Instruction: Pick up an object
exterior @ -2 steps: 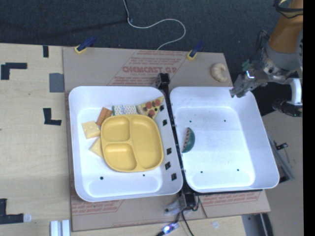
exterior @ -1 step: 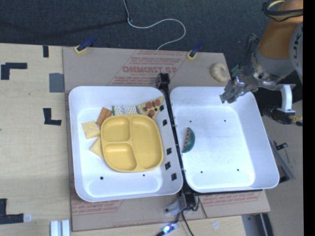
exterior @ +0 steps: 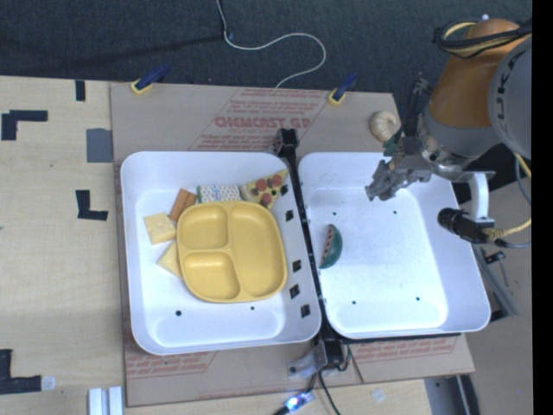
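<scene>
Approach step: gripper hovered at right bin's 12 o'clock, grasp state unclear; watermelon-slice toy lay at bin's 9 o'clock, untouched; next move needed descent toward it; yellow divided plate filled left bin.

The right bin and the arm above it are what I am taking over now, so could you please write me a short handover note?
Gripper: hangs over the upper part of the right bin, nothing seen in it; whether it is open or shut cannot be told.
Things: a watermelon slice toy lies at the right bin's left wall. The left bin holds a yellow divided plate with small food toys along its upper and left sides.
Done: nothing picked yet.
Left: go down on one object, close on it and lift it.
</scene>
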`<state>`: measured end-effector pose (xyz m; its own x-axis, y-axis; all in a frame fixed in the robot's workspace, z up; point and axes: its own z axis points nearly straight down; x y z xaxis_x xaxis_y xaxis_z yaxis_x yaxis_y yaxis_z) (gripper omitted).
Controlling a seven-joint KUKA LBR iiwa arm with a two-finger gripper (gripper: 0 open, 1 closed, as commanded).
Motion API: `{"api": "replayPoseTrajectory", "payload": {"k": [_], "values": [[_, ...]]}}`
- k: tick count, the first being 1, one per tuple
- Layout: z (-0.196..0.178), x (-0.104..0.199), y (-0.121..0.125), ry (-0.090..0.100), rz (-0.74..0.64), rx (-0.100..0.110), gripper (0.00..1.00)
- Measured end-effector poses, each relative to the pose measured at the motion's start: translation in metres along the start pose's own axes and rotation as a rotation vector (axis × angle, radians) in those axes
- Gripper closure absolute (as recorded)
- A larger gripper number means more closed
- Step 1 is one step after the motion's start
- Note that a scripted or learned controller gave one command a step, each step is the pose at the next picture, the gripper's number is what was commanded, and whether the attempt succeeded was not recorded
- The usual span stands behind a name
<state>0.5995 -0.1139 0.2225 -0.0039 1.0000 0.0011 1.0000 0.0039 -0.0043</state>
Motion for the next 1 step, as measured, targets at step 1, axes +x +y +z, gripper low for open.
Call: {"api": "replayPoseTrajectory", "payload": {"k": [1], "values": [[-0.0085, 0.0404, -0.0263, 0.000, 0.000, -0.001, 1.00]]}}
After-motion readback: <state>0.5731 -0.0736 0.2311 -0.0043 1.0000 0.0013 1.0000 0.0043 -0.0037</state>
